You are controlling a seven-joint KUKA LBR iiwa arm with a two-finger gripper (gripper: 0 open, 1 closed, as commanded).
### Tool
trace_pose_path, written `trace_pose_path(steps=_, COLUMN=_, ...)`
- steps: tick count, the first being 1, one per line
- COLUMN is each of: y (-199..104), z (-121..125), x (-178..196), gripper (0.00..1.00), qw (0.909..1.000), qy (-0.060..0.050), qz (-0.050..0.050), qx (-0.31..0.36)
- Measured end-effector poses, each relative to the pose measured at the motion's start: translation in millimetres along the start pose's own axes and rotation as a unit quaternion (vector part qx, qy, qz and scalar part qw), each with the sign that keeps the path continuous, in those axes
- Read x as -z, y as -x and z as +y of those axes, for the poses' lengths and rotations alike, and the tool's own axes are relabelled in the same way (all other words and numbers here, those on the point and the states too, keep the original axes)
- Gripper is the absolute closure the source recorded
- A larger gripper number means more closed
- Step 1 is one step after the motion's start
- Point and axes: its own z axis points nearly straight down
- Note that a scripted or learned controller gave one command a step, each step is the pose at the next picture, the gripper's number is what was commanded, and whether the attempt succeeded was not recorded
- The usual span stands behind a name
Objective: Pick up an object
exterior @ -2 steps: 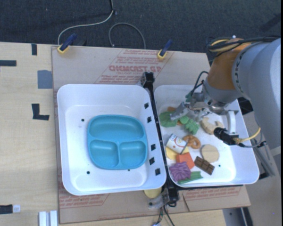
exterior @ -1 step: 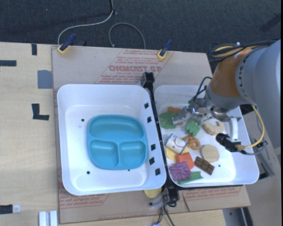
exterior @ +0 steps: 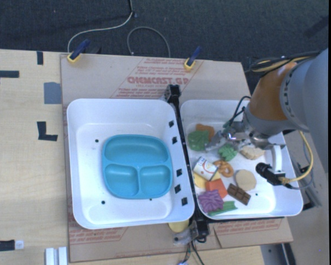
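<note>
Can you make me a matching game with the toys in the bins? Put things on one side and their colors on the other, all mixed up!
Things:
1. divided plate in the left bin
2. ruffled toy at the right bin's front
3. chocolate bar
4. round cookie

Colors:
A. tan
B. purple
C. light blue
D. dark brown

Pairs: 1-C, 2-B, 3-D, 4-A

Blue tray (exterior: 137, 165), white bins (exterior: 80, 148)

Arm (exterior: 298, 93) cut off at right edge
</note>
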Motion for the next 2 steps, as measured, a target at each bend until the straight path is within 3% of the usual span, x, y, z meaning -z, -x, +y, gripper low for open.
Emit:
trace_pose_path(steps=1, y=1, z=1, x=10, gripper=1.00, qw=1.0000, qy=0.000, qz=-0.001, qx=0.000)
trace_pose_path(steps=2, y=-81, z=-7, x=102, gripper=1.00, qw=1.0000, qy=-0.002, qz=0.003, qx=0.004)
